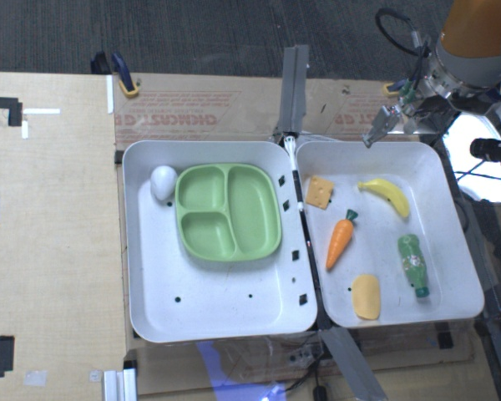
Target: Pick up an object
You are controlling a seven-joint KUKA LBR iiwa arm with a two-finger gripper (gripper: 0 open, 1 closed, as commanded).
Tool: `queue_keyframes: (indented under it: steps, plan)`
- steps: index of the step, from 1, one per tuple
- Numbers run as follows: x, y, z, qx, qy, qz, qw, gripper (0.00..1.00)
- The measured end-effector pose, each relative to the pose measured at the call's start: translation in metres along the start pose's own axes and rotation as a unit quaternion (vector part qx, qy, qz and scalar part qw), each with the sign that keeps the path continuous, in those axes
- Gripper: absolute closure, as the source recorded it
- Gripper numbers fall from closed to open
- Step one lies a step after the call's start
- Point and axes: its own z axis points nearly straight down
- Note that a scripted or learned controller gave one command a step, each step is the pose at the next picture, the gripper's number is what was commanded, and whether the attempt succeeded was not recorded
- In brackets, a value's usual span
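**Camera view: my gripper waits at the right bin's far rim**

My gripper (382, 126) hangs over the right bin (463, 249)'s far edge, carrying nothing; whether it is parted I cannot tell. Banana (386, 195) lies nearest, by the far edge; cracker (319, 192), carrot (340, 239) and green bottle (412, 264) lie farther in. I judge that dropping here risks striking the rim, and the curved banana could slip aside.
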Motion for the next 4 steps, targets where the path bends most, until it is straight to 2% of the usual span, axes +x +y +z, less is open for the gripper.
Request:
queue_keyframes:
  steps: [1,2,3,4]
  plan:
    - [0.002,-0.017,0.167,0.0,0.0,-0.003,1.0,0.0]
    - [0.007,-0.038,0.129,-0.001,0.0,-0.037,0.9993,0.0]
    - [0.04,-0.078,0.177,0.0,0.001,-0.087,0.9962,0.0]
    - [0.039,-0.077,0.168,-0.001,0.0,-0.085,0.9964,1.0]
